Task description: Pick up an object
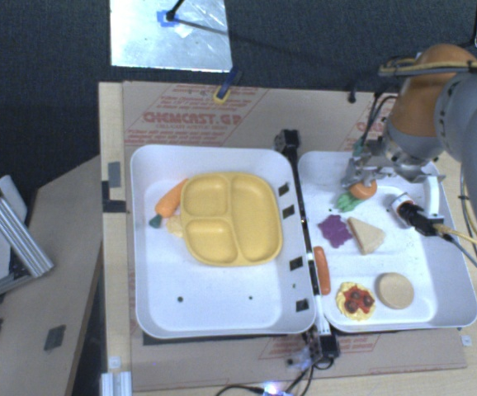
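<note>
The counter [109, 130] carries a sheet of printed cardboard [197, 114], and the two white bins lie on it side by side. The grey arm [461, 114] comes in over the counter's right edge, its orange band bent over the far right corner of the right bin [449, 283]. The left bin [214, 308] lies toward the counter's left edge and the two bins touch along the middle of the counter. A square metal sheet [172, 40] lies beyond the counter's far edge.

A yellow divided plate [226, 217] fills the middle of the left bin. A toy carrot [169, 199] lies tilted against the plate's left rim, its green end pointing to the counter's left edge.

The tool [359, 174] hangs low in the far left part of the right bin; whether it is wide or narrow I cannot tell. An orange toy with a green leaf [362, 191] lies right under it, touching it or nearly so, and the view does not show it held.

Nearer the counter's near edge a pale wedge [368, 237] lies just beside a purple piece [335, 230]. A round tan disc [395, 290] and a small toy pizza with red topping [356, 300] lie side by side close to the bin's near wall. A red sausage [322, 270] lies along the bin's left wall
</note>
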Robot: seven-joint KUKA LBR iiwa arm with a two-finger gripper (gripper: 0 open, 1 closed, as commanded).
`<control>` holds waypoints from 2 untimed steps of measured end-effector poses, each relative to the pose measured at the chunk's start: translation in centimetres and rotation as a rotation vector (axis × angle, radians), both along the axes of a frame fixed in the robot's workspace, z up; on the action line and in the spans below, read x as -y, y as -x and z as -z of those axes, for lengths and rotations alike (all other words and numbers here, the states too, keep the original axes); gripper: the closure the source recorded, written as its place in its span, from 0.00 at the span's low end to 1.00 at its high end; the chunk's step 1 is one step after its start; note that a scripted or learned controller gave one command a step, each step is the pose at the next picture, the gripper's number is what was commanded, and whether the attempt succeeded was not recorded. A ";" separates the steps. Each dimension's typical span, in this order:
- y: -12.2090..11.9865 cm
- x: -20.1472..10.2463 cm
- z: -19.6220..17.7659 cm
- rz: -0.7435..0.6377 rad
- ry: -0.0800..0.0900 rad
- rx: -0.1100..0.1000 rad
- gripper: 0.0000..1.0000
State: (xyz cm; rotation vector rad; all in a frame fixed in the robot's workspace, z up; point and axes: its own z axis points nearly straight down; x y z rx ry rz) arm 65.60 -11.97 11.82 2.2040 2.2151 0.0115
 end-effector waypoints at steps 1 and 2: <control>-0.8 -0.6 -6.1 -0.001 -0.006 -0.009 1.00; -1.0 -0.6 -11.0 0.000 -0.006 -0.011 1.00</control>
